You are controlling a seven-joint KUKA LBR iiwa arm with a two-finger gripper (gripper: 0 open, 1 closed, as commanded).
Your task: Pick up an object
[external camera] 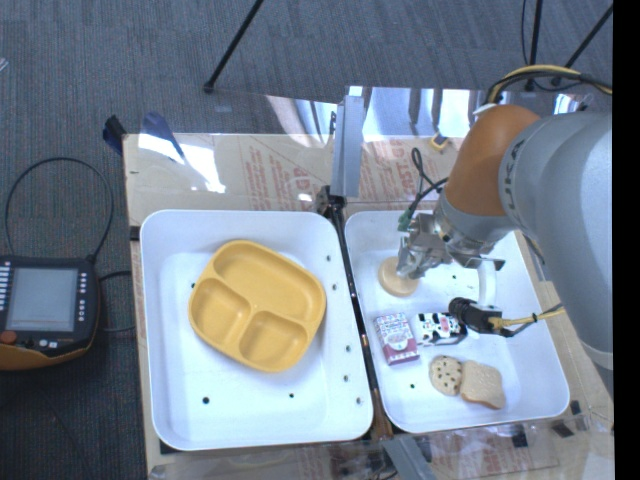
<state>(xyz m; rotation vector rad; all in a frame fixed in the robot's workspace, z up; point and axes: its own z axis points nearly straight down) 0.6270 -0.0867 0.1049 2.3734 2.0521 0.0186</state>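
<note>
The claw (pixel 412 265) is down in the right bin (pixel 540 388), at that bin's upper left part, with its tip directly over a small round tan object (pixel 396 283), a flat disc-like piece that lies on the bin floor. The claw seems to touch the disc's top, but from this slanted view I cannot tell whether it is released or clenched, nor whether the disc is gripped. The grey arm (pixel 560 198), with its orange band (pixel 492 158) above the wrist, comes in from the right and covers the bin's upper right part.

Nearer the camera in the same bin lie four more things. A small pink-and-white carton (pixel 396 338) lies flat just below the disc. Just right of it is a black-and-white cow-patterned carton (pixel 438 328), the two nearly touching. Below those, a chocolate-chip cookie (pixel 445 375) lies touching a slice of toast (pixel 483 385) on its right.

The left bin (pixel 170 408) holds a yellow divided plate (pixel 258 304) with three compartments, lying flat and turned at an angle near the bin's middle.

Both bins sit side by side on the tabletop (pixel 250 173). Off to the left, on the dark carpet, rests a handheld control pendant (pixel 45 308) with a screen and a looping black cable.
</note>
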